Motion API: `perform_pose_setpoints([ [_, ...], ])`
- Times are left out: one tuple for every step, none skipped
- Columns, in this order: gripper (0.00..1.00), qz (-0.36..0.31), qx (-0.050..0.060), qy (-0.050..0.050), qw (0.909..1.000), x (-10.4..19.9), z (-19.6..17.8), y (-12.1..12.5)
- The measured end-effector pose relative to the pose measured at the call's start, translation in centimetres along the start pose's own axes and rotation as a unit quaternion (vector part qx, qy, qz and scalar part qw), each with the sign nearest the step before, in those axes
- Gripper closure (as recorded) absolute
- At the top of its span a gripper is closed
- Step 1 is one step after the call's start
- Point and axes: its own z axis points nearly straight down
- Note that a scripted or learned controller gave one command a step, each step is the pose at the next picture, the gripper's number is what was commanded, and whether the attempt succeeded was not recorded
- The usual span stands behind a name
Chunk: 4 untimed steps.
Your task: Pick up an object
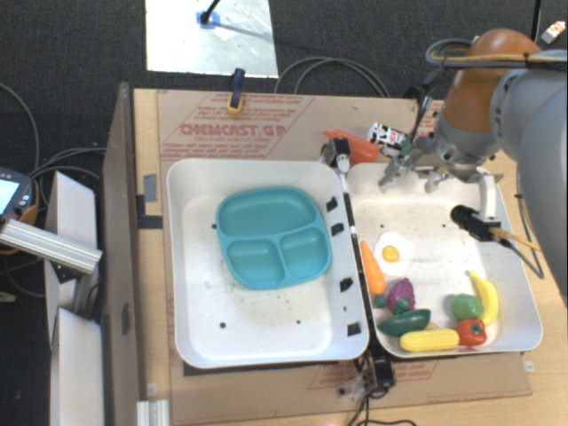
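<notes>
Above the right bin's [506, 238] far edge, the jaws [417, 174] hang open, empty.

Grey arm [532, 114]; orange band [484, 69].

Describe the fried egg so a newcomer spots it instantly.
Look in the right-hand white bin, near its left wall. The fried egg lies flat just above the carrot and purple vegetable. It alone is white with a round yellow yolk.

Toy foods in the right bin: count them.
7, all in the right bin: fried egg, carrot, purple piece, cucumber, corn, tomato, banana.
</notes>
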Motion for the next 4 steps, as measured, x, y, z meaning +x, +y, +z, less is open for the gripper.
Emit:
perform_pose_setpoints([
  [0.00,0.005,0.003,-0.001,1.0000,-8.3,-8.7,0.7],
  [0.00,0.005,0.018,0.005,0.9998,-5.8,1.1,-12.3],
  [0.00,-0.002,0.007,0.003,1.0000,3.1,-4.3,-11.1],
  [0.00,0.000,0.008,0.002,1.0000,5.6,-4.1,-10.1],
])
